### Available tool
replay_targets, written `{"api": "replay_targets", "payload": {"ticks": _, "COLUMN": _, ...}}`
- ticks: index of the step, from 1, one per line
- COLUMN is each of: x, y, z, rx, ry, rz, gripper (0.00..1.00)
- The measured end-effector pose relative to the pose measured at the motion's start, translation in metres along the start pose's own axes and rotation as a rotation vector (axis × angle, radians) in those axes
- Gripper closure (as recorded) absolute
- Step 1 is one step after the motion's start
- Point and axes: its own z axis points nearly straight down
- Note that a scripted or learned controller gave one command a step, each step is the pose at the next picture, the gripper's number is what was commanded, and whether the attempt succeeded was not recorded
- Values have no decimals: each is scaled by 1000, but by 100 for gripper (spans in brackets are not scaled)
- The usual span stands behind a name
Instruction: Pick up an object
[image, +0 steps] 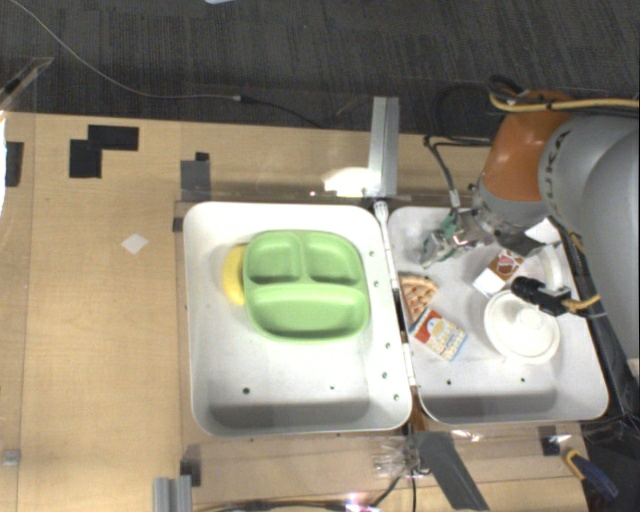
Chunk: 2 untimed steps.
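My gripper (441, 243) hangs low over the back left part of the right bin (520, 400), reached in from the right under the orange-banded wrist. In front of it lie a toy pizza slice (417, 296) and a small orange and blue packet (438, 334). A white bowl (521, 326) sits to the right of them, and a small white and red box (500, 270) lies behind the bowl. I see nothing held in the gripper.
The left bin (290, 395) holds a green divided plate (304, 283) with a yellow banana (232, 275) partly tucked under its left edge. A metal post (383, 150) rises behind the wall where the two bins meet.
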Motion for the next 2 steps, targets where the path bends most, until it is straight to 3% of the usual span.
{"api": "replay_targets", "payload": {"ticks": 1, "x": 72, "y": 20, "z": -104, "rx": 8, "ry": 4, "rz": -8, "gripper": 100}}
{"api": "replay_targets", "payload": {"ticks": 2, "x": 67, "y": 40, "z": -182, "rx": 9, "ry": 2, "rz": 140, "gripper": 100}}
